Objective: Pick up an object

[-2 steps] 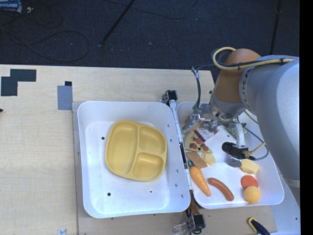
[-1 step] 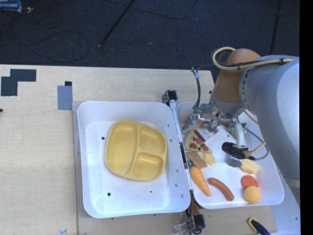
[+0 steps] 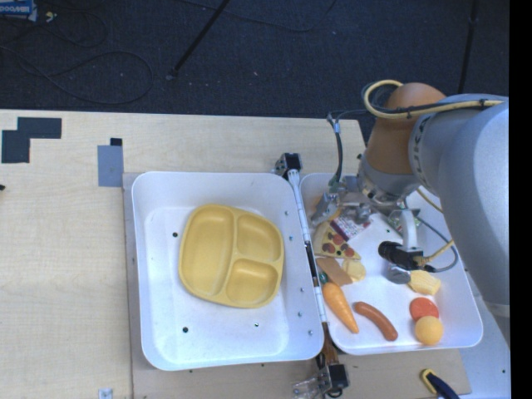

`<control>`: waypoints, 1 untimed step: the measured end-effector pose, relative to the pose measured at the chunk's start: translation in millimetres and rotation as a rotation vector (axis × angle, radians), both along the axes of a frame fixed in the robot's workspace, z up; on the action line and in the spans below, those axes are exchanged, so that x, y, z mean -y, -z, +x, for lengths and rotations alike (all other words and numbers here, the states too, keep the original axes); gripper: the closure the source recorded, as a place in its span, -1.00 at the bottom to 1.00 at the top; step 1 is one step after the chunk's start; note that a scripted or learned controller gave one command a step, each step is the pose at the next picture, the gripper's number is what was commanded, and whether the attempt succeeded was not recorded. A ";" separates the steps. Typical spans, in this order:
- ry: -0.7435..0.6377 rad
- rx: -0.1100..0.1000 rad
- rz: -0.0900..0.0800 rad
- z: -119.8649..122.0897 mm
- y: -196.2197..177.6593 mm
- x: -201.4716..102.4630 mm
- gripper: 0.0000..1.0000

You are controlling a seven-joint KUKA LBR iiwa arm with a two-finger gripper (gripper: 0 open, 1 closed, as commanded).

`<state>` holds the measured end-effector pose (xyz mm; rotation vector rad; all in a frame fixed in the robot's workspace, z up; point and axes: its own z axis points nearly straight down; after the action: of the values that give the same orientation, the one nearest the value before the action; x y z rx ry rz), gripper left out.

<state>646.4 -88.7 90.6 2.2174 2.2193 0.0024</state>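
Bench [image 3: 66, 264] of pale wood seen from above, bearing two shallow white bins side by side. The left bin [image 3: 158, 339] holds a yellow divided plate [image 3: 231, 254] lying flat near its middle. The right bin [image 3: 465, 327] holds small toy foods: an orange carrot [image 3: 340, 306] by the inner wall, a reddish sausage [image 3: 376, 320] just beside it, a red tomato [image 3: 424, 307] touching a yellow round fruit [image 3: 429, 330], and a pale yellow piece [image 3: 426, 283]. The grey arm with its orange band [image 3: 399, 135] reaches in from the right, and the gripper [image 3: 345, 214] hangs low over the back of the right bin; whether it is released or clenched cannot be told.
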 end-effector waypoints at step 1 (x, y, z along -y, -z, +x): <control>-0.001 0.001 -0.002 0.0 -0.3 -1.7 -1.00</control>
<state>646.4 -86.9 90.9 2.2151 2.2190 0.0008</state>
